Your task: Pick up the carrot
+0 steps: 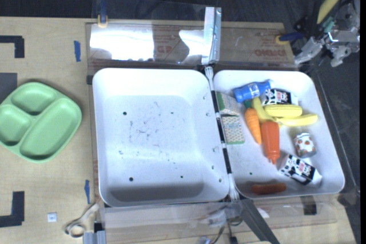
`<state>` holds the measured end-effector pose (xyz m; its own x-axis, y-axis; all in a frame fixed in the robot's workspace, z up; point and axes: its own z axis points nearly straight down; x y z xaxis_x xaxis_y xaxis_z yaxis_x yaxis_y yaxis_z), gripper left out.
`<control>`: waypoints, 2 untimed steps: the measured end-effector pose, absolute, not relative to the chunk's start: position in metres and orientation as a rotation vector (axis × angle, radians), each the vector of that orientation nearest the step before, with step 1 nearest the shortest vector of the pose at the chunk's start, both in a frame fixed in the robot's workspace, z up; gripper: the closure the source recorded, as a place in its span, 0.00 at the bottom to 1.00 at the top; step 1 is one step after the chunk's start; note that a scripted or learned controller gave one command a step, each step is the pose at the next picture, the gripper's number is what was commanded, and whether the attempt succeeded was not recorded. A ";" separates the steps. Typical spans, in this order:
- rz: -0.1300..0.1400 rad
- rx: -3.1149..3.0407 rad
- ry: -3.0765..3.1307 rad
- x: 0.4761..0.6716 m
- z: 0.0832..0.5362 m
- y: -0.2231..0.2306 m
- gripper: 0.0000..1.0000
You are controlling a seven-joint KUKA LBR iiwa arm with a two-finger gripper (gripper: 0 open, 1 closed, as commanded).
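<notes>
We are looking down on two shallow white plastic bins side by side: the left bin (151,134) is lying bare, while the right bin (326,140) is holding all the small goods. At nine o'clock of the bench, well apart from both, a pale green sectioned plate (37,121) is sitting untouched. The arm's grey gripper (329,46) is hanging at about one o'clock of the right bin, beyond its far corner and well apart from the contents; whether its jaws are open or closed we cannot tell, and nothing is showing between them. Inside the right bin, an orange-red plastic bottle (271,140) is lying at the centre, yellow toy bananas (286,114) and a blue bottle (252,91) at twelve o'clock of it. The small orange toy carrot (253,125) is resting at ten o'clock of the orange-red bottle, touching its side. We are judging the pick as not begun: approach, descent, grasp and lift are all remaining.
</notes>
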<state>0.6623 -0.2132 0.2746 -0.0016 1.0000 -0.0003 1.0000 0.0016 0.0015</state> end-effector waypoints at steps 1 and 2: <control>0.003 1.858 2.531 0.662 0.167 -0.179 0.00; -0.009 1.771 2.598 0.666 0.090 -0.165 0.00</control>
<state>0.6661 -0.1654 0.0897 -0.3651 0.9309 -0.0012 0.9309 0.3651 -0.0062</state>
